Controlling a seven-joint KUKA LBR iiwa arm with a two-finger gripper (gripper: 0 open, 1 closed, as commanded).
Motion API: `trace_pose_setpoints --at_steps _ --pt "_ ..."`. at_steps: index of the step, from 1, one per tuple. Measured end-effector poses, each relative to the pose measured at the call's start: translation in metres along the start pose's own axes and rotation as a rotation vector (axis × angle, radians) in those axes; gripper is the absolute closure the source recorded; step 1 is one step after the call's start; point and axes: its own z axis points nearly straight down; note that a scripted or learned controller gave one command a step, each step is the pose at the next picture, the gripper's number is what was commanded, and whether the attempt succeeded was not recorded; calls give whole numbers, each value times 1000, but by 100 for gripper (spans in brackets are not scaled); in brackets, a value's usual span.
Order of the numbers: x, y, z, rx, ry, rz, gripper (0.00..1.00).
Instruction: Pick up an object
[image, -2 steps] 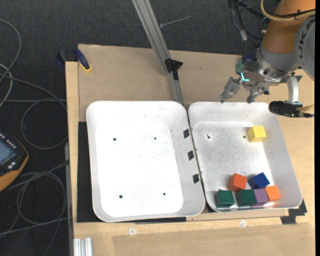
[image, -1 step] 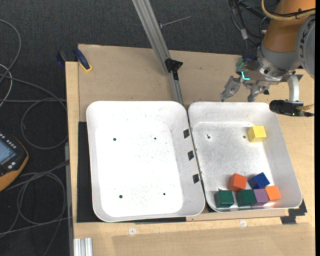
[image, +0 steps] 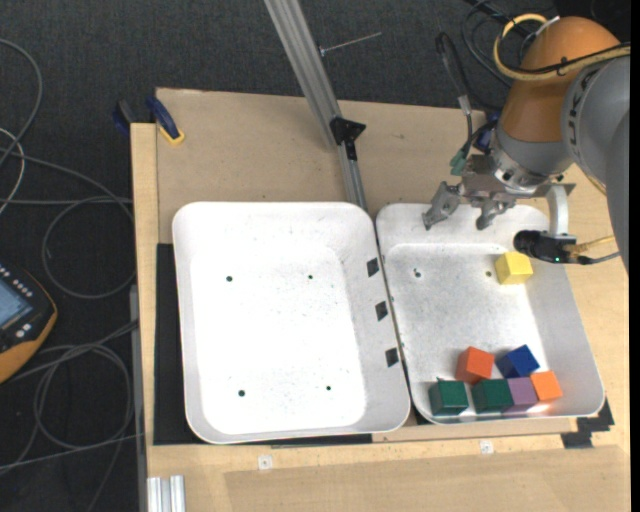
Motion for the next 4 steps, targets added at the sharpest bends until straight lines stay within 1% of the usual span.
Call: trace_pose_setpoints --at_steps 1,2,3,4 --pt "-5 8 56 -1 0 1 0" --pt "-4 8 77 -3 -1 0 0" --pt "-4 9 64 -9 -1 0 100" --pt "0 10 19 -14 -1 -1 100"
